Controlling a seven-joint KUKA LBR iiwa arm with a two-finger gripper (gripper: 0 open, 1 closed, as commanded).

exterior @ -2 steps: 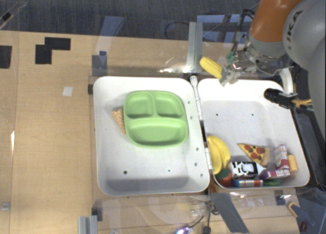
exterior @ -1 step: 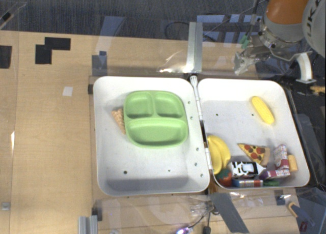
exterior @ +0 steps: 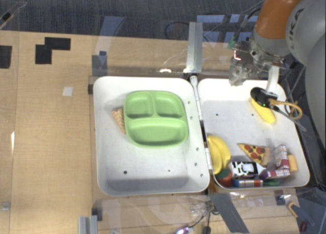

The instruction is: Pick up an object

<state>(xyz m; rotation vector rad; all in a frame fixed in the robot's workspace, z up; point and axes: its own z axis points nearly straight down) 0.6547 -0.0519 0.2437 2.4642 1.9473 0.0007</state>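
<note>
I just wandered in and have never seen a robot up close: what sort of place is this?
Probably a robotics lab. A grey and orange arm reaches over two white bins on a wooden bench, one holding a green divided plate, the other toy food like a pizza slice.

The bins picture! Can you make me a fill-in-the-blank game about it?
1. The green plate lies in the ____ bin.
2. The plate has ____ compartments.
3. The pizza slice toy lies in the ____ bin.
4. The band above the arm's wrist is ____.

Missing words: left; three; right; orange
</note>
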